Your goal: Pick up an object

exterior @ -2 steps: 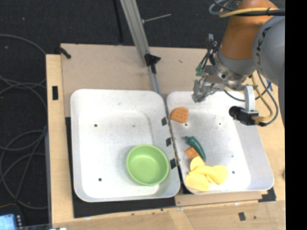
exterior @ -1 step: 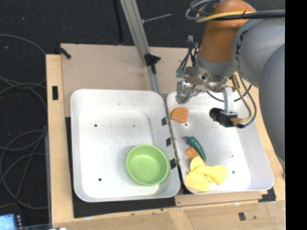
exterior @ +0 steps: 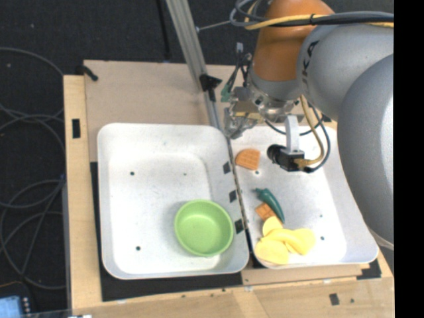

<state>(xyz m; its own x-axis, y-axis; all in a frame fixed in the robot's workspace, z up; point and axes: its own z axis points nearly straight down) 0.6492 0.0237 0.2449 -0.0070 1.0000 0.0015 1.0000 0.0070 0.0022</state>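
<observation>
Camera view: two white bins are seen side by side on the worktop [exterior: 132, 95]. The hand [exterior: 240, 119] is held over the far edge of the right bin [exterior: 331, 197], near the divider; whether it is wide or narrow cannot be told, and nothing is seen gripped. Just below it an orange piece [exterior: 248, 159] is laid on the bin floor. Nearer the front, a green pepper-like object [exterior: 270, 203] and yellow pieces [exterior: 285, 242] are grouped. A green bowl [exterior: 203, 227] is set in the left bin [exterior: 146, 171].

Both bins [exterior: 132, 158] are white with dark specks. Lime-green bowl [exterior: 204, 227]; yellow pieces [exterior: 285, 242]; dark green item [exterior: 270, 202]; orange slice [exterior: 248, 159].
</observation>
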